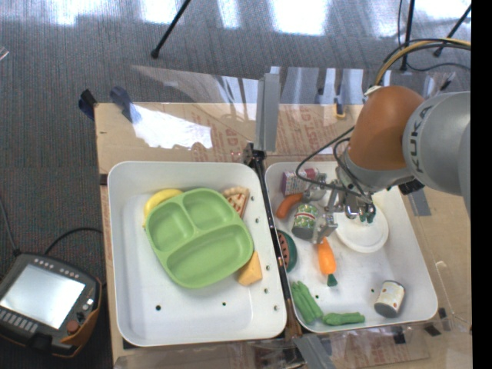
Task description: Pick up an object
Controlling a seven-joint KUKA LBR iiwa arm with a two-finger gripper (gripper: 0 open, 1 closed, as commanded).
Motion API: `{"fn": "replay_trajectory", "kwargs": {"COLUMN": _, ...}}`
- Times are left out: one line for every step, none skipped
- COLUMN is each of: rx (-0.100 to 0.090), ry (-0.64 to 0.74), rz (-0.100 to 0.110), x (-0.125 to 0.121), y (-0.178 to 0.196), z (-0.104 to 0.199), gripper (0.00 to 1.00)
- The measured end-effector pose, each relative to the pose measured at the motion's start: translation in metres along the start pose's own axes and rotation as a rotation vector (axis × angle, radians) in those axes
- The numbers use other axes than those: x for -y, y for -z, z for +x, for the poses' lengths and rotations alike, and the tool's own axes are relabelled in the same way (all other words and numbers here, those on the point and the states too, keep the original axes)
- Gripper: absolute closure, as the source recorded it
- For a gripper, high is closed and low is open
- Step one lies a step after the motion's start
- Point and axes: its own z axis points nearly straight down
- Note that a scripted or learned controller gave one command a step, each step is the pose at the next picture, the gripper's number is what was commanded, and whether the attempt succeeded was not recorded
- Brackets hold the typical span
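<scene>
Right bin (pixel 415 267), near to far: green beans (pixel 307 302) at 7 o'clock, small can (pixel 390 298) at 5, carrot (pixel 327 258) at centre, white plate (pixel 361 237) beyond. Claw (pixel 330 220) lowered beside jar (pixel 306 221); nothing seen held, opening cannot be told. Pick not yet done. Open floor left at 4 o'clock; divider wall close at 9.

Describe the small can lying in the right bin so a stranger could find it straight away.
Start at the right bin, the one the arm reaches over. Go to its near right corner, away from the cluster under the hand. The small can lies there alone on the bare white floor: a short pale cylinder with a dark end, unlike the orange carrot and the green beans to its left.
</scene>
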Motion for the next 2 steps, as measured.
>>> {"fn": "replay_trajectory", "kwargs": {"rx": -0.003, "ry": 0.152, "rz": -0.001, "x": 0.008, "y": -0.001, "z": 0.079, "gripper": 0.00}}
{"fn": "replay_trajectory", "kwargs": {"rx": -0.005, "ry": 0.195, "rz": -0.002, "x": -0.018, "y": -0.001, "z": 0.078, "gripper": 0.00}}
